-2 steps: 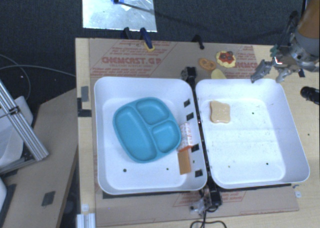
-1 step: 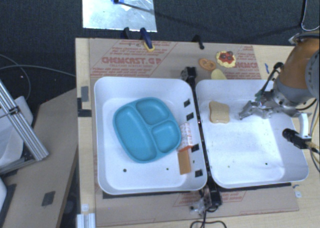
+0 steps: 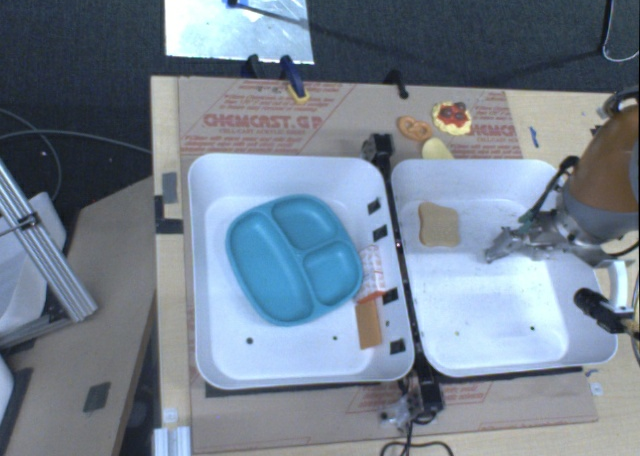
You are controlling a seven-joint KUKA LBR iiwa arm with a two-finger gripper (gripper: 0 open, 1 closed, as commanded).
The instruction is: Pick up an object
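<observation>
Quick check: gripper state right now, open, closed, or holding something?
Two-finger gripper: over the right white bin, nothing seen between its fingers; open or closed cannot be told.

Arm point(image 3: 610, 184) cut by right edge

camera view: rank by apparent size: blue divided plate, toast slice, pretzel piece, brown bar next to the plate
1. blue divided plate
2. brown bar
3. toast slice; close to the bar in area, so 2 and 3 are uncertain
4. pretzel piece

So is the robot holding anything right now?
No. The end effector hangs over the right bin with nothing between its fingers. The toast lies apart from it, to its left in the picture.
</observation>
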